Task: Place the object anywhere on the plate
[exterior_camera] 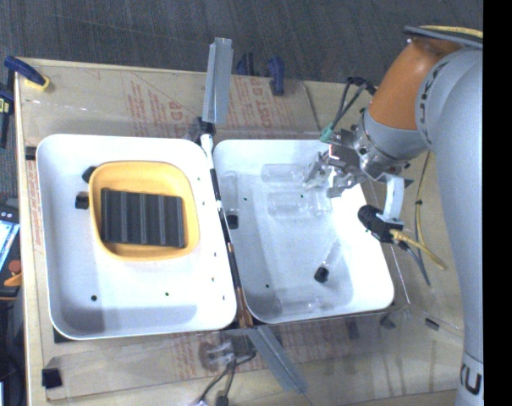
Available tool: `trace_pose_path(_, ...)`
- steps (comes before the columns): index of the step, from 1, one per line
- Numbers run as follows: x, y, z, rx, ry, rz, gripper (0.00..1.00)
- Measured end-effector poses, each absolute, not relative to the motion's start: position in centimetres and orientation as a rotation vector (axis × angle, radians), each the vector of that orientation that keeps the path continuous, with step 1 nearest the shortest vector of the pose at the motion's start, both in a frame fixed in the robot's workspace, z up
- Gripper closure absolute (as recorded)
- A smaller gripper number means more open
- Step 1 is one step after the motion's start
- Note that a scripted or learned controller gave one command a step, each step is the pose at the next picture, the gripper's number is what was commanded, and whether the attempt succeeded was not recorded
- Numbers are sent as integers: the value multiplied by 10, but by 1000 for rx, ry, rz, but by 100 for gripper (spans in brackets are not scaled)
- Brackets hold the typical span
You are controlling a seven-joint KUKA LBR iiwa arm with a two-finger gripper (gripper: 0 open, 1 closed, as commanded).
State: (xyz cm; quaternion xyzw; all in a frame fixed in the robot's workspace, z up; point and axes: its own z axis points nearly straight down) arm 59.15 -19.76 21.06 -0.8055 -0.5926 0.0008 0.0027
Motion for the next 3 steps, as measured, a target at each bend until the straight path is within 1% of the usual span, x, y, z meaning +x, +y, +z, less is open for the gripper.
trace_pose_path(1,612,-110,211,-2386,-2036,5,100)
trace_pose_path(2,607,-31,191,-2096,-2334,5,100)
trace_pose_path(3,607,-32,191,-2097,-2334,5,0)
